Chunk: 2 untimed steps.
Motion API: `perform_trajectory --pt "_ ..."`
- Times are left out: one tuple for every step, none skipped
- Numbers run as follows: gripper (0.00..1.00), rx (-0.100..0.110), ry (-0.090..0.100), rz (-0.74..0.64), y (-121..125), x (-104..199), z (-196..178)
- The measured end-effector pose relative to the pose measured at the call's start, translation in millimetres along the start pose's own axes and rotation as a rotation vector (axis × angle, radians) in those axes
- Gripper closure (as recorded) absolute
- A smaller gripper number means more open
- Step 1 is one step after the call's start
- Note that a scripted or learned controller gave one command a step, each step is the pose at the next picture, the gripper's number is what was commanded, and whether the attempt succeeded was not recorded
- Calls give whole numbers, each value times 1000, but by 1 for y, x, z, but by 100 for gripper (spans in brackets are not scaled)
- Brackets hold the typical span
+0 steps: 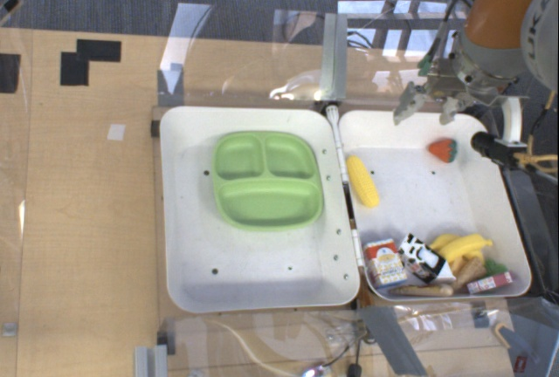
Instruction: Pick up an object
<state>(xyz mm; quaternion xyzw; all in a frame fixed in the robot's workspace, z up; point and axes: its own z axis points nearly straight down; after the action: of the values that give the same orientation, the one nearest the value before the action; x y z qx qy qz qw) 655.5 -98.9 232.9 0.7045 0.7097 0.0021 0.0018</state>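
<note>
My gripper hangs over the far edge of the right bin, its two grey fingers spread apart with nothing between them. A toy strawberry lies just below and right of it. A yellow corn cob rests near the bin's left wall. In the bin's near corner sit a yellow banana, a small red-and-white carton, a black-and-white toy, a brown stick and a red packet.
The left bin holds a green divided plate. A metal divider runs between the two bins. A clear plastic guard stands behind them. The arm's grey and orange body fills the upper right.
</note>
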Motion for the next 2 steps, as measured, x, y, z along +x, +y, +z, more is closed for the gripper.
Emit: perform_trajectory --pt "0 4 0 -3 -43 -3 97" --pt "0 -4 -5 -154 -52 10 135"
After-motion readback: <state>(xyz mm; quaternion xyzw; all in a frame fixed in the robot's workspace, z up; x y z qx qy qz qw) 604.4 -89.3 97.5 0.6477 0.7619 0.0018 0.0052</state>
